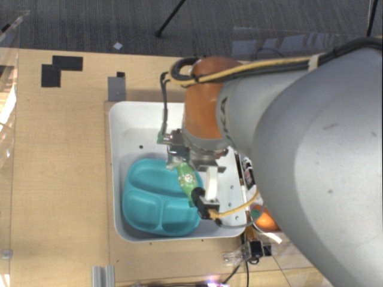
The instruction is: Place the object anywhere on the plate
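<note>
My claw (pixel 192 190) was clamped on a green bottle (pixel 187 181), its long axis running eleven to five, hanging over the teal plate's (pixel 152 202) three-o'clock edge.

grey carpet floor (pixel 90 11), light wooden bench (pixel 54 178), black markers (pixel 60 69)

The bin (pixel 122 130) sits in the middle of the frame on the bench (pixel 54 178). Inside it, the plate (pixel 152 199) lies in the lower left part, touching the bin's near wall. The gripper (pixel 191 184) hangs over the plate's right edge, a small object (pixel 187 179) between its fingers. The arm (pixel 299 148) comes in from the right of the frame.
</note>
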Controlling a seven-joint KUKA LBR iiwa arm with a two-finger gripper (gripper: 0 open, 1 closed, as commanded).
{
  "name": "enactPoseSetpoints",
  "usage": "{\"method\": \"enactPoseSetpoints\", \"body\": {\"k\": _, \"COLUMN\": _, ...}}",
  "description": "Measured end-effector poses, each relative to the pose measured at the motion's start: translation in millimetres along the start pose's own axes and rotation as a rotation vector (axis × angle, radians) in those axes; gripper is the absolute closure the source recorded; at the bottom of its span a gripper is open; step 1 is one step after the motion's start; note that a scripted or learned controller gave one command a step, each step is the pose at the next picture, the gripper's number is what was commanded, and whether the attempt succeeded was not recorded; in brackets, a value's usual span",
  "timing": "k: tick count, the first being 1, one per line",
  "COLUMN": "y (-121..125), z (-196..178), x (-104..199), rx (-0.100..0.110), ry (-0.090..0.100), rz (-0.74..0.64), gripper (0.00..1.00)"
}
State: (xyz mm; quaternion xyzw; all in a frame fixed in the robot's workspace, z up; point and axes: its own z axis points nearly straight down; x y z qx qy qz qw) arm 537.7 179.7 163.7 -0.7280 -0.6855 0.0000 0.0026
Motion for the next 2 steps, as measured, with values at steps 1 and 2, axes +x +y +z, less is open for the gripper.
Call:
{"method": "enactPoseSetpoints", "body": {"k": 1, "y": -39.4, "z": -55.3, "x": 55.3, "rx": -0.007, "ry": -0.001, "rz": -0.274, "gripper": 1.00}}
{"method": "enactPoseSetpoints", "body": {"k": 2, "y": -39.3, "z": -54.7, "x": 54.5, "rx": -0.006, "ry": -0.002, "rz": -0.273, "gripper": 0.00}}
